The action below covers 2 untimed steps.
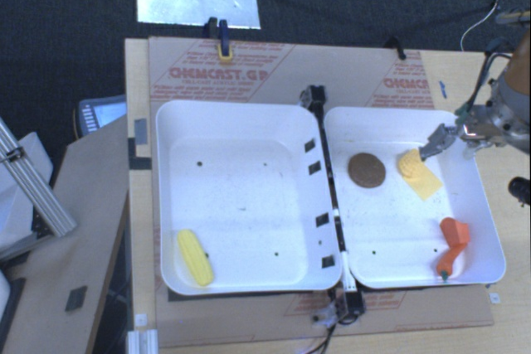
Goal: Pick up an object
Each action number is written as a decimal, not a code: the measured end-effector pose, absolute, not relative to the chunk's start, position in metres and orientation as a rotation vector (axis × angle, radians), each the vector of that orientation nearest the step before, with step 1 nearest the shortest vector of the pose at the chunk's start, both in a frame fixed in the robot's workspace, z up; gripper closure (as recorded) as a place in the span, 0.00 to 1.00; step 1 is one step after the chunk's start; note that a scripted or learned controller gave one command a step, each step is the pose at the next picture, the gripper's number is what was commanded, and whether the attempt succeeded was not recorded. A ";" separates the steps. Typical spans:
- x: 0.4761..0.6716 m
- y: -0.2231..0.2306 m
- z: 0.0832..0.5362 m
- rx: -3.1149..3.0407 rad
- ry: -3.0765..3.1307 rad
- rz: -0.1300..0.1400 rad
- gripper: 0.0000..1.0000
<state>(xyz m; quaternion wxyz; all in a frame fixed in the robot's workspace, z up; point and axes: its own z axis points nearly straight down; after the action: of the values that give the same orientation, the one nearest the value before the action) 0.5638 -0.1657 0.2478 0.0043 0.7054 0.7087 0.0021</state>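
Observation:
My gripper (pixel 436 143) reaches in from the right over the right bin (pixel 390 122). Its tip hangs just above and to the right of a pale yellow wedge (pixel 420 174) lying near the bin's right side. A brown round disc (pixel 366 170) lies left of the wedge. An orange carrot-shaped piece (pixel 452 244) rests in the right bin's front right corner. A yellow corn cob (pixel 195 257) lies in the front left corner of the left bin (pixel 241 122). From this angle I cannot make out whether the gripper touches the wedge.
The bins stand side by side on a brown board (pixel 274 70), joined by a black-clipped divider (pixel 328 186). A yellow clamp (pixel 224 41) sits at the board's back edge. A grey rail (pixel 33 186) and side table stand at the left.

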 end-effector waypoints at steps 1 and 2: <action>0.539 -0.146 0.273 2.215 2.225 0.003 0.00; 0.497 -0.155 0.320 2.217 2.218 0.004 0.00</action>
<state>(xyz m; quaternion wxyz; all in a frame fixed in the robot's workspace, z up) 0.4972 -0.1551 0.3199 0.0027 0.7070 0.7072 0.0014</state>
